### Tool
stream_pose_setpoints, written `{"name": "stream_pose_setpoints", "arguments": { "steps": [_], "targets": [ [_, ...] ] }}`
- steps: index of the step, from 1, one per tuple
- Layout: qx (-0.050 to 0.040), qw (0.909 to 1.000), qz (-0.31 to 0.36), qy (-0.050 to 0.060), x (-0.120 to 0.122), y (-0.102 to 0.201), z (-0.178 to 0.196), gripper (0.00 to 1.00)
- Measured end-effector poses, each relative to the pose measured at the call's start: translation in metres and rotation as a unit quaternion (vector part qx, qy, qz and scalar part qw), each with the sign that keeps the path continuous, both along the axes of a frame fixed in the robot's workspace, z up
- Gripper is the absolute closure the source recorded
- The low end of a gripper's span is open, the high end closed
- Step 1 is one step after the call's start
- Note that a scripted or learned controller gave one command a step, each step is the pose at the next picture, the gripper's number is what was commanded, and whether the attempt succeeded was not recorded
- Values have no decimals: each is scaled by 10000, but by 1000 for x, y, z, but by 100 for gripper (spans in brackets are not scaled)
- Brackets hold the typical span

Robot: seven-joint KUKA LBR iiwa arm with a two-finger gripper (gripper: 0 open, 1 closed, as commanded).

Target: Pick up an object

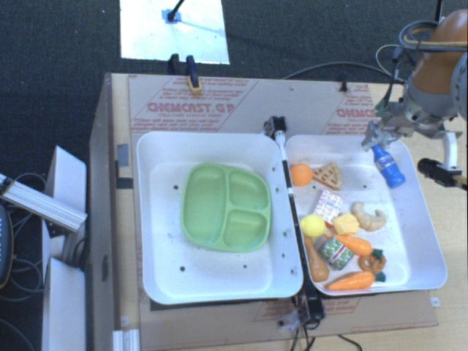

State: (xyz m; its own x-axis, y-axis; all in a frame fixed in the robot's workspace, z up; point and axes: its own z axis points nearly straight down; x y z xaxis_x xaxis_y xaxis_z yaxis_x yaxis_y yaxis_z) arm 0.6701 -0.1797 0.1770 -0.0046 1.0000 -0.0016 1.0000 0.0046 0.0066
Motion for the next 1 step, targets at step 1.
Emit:
{"name": "stream_pose_setpoints", "arguments": {
  "steps": [1],
  "targets": [
    [-1,10000,-15,14,-48,-8,38,100]
  ]
}}
